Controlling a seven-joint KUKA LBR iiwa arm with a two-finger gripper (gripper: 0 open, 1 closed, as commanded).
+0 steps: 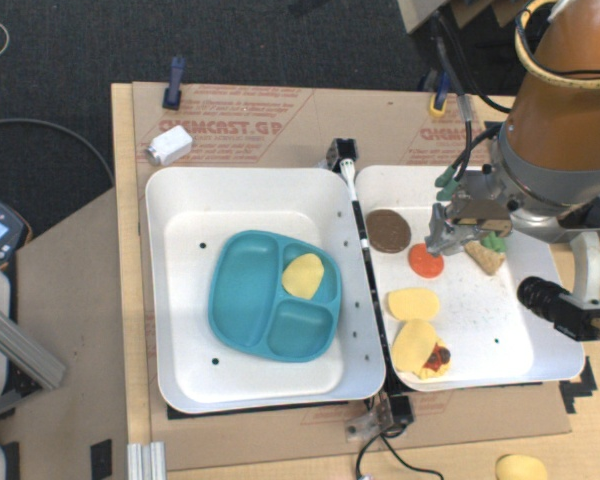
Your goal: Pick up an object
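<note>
One orange-red round piece (426, 261) lies in the right bin (540, 363), directly beneath the gripper (442, 236); finger state cannot be told. Brown disc (388, 230) beside it. Teal tray (273, 295) holds a yellow piece (303, 275), left bin (180, 268)

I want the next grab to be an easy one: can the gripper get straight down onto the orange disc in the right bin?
Probably yes. The gripper hangs right above the orange disc, which lies flat, with bare bin floor around it; the brown disc sits apart.
</note>
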